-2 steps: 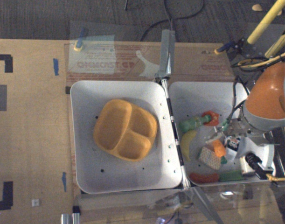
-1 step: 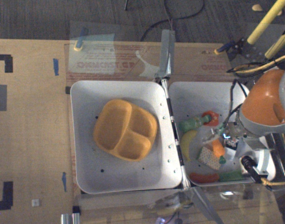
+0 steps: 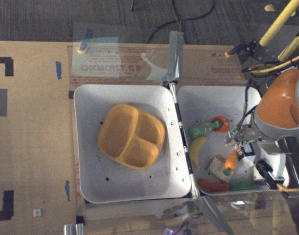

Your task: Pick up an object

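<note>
The right bin (image 3: 213, 99) holds several toy foods. A green bottle-shaped piece (image 3: 202, 129) lies beside a red and orange piece (image 3: 220, 123). A yellow banana (image 3: 196, 150) lies along the bin's left wall. A tan speckled block (image 3: 218, 167) sits near an orange carrot (image 3: 231, 161). A red sausage (image 3: 213, 185) and a green piece (image 3: 242, 184) lie by the front wall. My gripper (image 3: 237, 140) hangs low over the right half of this bin, just above the carrot's upper end. The arm's orange band (image 3: 282, 102) covers the bin's right side.
The left bin (image 3: 90, 131) holds a yellow divided plate (image 3: 131, 136). A metal divider (image 3: 174, 62) runs between the bins. Cables and yellow bars crowd the upper right. Brown board with blue tape marks lies to the left.
</note>
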{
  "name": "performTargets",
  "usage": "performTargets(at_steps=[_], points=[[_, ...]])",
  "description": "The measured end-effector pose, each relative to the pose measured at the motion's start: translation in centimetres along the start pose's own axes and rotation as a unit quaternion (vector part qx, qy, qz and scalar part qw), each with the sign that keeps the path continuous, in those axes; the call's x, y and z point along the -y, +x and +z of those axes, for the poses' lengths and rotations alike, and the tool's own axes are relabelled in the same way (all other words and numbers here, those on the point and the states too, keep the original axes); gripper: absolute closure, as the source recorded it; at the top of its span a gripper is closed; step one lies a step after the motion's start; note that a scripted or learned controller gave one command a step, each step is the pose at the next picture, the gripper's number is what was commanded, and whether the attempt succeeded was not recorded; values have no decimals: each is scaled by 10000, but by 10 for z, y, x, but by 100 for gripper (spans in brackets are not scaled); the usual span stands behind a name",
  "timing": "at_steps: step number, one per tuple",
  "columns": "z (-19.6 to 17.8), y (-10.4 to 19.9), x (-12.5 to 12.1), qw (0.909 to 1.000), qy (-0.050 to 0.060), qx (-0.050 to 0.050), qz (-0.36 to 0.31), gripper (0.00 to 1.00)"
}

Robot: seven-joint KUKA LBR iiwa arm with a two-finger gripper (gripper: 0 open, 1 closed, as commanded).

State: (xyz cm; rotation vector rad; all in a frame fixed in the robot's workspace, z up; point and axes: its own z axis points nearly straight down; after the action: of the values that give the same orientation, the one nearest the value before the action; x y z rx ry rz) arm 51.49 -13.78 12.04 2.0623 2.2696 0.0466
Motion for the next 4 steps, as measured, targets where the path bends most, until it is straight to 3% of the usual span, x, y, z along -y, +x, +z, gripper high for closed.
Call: performTargets(at_steps=[1,2,3,4], points=[[30,-43,16,9962,333,-193,-783,100],[-45,2,-30,9989,349,-179,-248,100],[-45,3,-30,9989,351,-179,-248,0],[37,4,-76,9974,300,-175,-633,0]])
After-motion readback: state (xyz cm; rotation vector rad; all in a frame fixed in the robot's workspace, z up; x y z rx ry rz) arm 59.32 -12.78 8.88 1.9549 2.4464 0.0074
